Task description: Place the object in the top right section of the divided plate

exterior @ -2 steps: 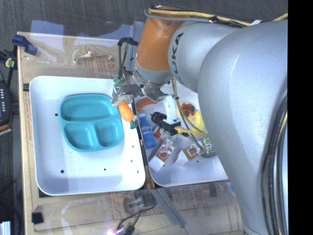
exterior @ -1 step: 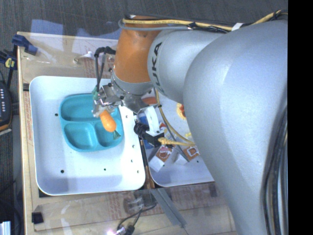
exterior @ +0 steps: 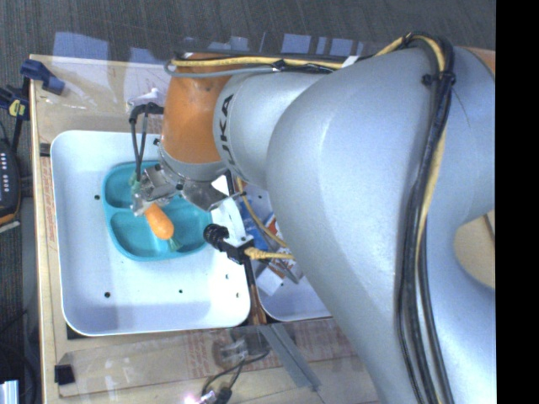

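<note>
A blue divided plate (exterior: pixel 126 236) lies in the left white bin (exterior: pixel 126 301), towards its right side. An orange carrot-like object (exterior: pixel 159 222) rests on the plate, in its right part, with a bit of green at its lower end. My gripper (exterior: pixel 148 187) hangs just above and to the left of the orange object, over the plate's upper part. The gripper's body covers the upper end of the object, so whether they touch is hidden. The grey arm with its orange band (exterior: pixel 192 120) reaches in from the right and covers the plate's upper right edge.
The right bin (exterior: pixel 290 311) is mostly hidden under the arm; a few blue, red and white items (exterior: pixel 259 225) show at its left edge. The left bin's walls surround the plate, with bare white floor to the left and below it.
</note>
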`<state>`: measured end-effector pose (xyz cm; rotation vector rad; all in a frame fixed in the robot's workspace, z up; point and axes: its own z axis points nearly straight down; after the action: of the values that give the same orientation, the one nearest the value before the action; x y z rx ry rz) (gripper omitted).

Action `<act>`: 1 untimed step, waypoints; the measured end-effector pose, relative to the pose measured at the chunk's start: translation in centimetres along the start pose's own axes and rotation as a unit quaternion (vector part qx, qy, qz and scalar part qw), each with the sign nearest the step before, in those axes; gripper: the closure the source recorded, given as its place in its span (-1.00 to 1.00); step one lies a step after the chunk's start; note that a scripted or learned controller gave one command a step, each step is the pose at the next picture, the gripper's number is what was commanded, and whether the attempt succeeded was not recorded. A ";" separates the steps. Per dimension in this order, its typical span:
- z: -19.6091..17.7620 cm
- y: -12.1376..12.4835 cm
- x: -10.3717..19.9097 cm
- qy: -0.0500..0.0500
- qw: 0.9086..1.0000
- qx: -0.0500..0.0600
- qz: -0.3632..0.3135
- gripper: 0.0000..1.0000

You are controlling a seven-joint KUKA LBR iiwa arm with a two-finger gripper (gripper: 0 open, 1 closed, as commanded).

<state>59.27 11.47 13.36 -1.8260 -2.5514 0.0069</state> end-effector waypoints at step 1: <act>-7.7 5.0 -1.6 0.001 0.976 -0.002 0.216 1.00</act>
<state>64.62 11.57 21.03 -2.3355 -2.0980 0.0030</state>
